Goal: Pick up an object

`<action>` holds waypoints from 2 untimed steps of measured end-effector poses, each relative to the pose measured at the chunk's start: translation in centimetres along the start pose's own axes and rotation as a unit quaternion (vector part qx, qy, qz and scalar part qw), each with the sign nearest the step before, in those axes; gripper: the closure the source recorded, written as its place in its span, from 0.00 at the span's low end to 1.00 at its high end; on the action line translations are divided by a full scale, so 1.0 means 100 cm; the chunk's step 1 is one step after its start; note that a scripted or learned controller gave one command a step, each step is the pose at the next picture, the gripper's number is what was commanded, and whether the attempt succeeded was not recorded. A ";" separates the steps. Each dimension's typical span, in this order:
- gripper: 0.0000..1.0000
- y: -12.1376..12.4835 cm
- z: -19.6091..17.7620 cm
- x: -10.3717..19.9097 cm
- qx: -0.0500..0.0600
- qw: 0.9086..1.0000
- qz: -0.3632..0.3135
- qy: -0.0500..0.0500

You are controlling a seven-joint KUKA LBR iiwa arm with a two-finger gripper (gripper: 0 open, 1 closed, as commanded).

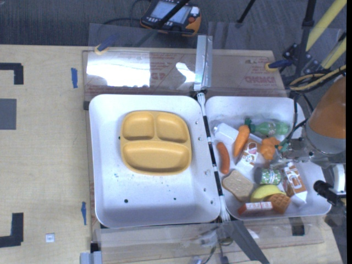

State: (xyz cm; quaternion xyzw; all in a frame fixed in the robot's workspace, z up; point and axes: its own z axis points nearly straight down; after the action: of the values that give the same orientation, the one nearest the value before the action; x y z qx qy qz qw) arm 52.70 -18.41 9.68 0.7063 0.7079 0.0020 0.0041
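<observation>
Toy foods (258, 169) crowd the right bin (220, 104), within the arm's reach; jaws' state (arm at edge) cannot be told.

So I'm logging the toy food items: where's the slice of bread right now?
In the camera view, the slice of bread lies in the right bin, near its left wall, below the hot dog and left of the banana.
</observation>
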 end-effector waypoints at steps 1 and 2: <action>1.00 0.028 -0.102 0.037 0.004 0.990 0.138 0.000; 1.00 0.029 -0.112 0.037 0.002 0.991 0.136 -0.001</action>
State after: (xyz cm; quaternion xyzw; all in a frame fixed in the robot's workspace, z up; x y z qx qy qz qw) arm 55.53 -14.64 20.93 0.7961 0.6052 0.0000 0.0030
